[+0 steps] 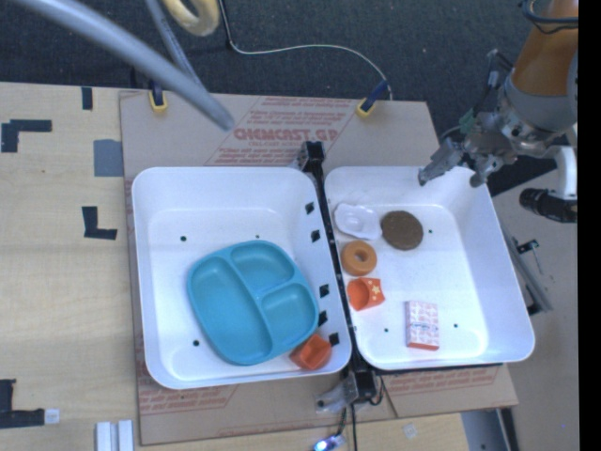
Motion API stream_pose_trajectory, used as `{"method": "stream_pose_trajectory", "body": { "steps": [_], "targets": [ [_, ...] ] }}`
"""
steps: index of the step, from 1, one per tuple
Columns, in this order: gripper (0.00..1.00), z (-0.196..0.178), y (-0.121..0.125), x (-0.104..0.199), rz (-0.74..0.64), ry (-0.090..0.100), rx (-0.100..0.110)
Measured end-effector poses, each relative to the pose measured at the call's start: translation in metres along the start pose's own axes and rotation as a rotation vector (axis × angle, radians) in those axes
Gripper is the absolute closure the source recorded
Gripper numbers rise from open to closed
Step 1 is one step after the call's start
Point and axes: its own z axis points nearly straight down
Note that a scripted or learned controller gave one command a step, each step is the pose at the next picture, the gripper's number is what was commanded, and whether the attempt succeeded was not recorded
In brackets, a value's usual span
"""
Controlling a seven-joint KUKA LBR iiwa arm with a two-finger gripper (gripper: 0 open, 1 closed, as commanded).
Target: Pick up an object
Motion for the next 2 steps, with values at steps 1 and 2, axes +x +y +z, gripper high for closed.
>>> {"method": "stream_pose_trajectory", "body": {
  "steps": [1,2],
  "targets": [
    [0.00,-0.006,0.002,0.000,-0.003,-0.002,-0.010],
    [0.00,0.059,-0.002,0.005,-0.003,-0.001,-0.003]
  ]
}}
